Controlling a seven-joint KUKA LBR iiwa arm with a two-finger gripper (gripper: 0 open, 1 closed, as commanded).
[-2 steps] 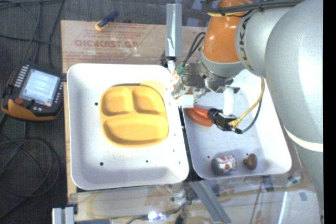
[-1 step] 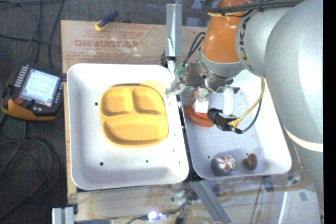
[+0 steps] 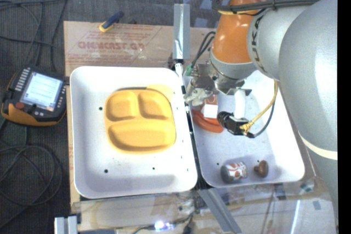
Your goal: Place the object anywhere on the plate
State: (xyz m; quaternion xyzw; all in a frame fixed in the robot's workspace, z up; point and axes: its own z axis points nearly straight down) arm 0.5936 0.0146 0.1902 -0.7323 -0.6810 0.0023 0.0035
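Three loose things are being held by the right bin (image 3: 285, 175), none of them on the plate (image 3: 141, 119). A red object (image 3: 208, 123), with a white and red piece at its top, is lying in the bin's upper left part, close to the wall shared with the left bin. The gripper (image 3: 205, 100) is being held directly above it, at or just over its upper end. Contact cannot be judged from this angle, nor can it be told whether the gripper is open or closed.

A grey and red can (image 3: 235, 171) is lying on its side near the bin's lower edge, with a brown lump (image 3: 261, 168) just beside it on the right.

The yellow plate, divided into three compartments, is sitting in the middle of the left bin (image 3: 88, 172), well apart from the red object.

Much of the frame's right side is being covered by the grey arm (image 3: 312, 63), and its orange band (image 3: 237, 30) is showing at upper centre. A yellow cable (image 3: 264, 112) is looping below the wrist. A pendant (image 3: 35, 96) with a lit screen is lying at the far left, and cardboard (image 3: 109, 44) is lying above the left bin.
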